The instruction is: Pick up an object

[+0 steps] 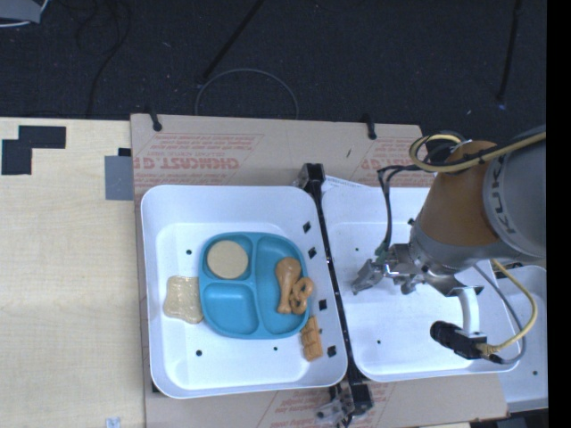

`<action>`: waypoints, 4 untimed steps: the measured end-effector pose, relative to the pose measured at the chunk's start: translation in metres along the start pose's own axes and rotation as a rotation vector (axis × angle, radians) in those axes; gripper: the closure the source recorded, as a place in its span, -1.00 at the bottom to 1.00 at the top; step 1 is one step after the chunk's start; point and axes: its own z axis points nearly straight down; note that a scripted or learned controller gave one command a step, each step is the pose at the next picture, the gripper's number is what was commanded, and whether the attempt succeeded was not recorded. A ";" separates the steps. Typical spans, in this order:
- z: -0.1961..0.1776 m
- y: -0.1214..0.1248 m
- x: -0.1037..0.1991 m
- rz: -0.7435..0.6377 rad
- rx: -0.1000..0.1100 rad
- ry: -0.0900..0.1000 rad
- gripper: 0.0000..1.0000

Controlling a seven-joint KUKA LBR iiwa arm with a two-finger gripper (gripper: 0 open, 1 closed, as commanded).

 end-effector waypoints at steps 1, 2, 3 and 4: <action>0.039 0.000 0.001 0.000 -0.004 -0.001 -1.00; 0.027 0.000 -0.001 0.007 -0.006 -0.001 1.00; -0.033 0.006 0.005 -0.001 -0.011 -0.001 1.00; -0.096 0.005 0.002 0.000 -0.013 -0.002 1.00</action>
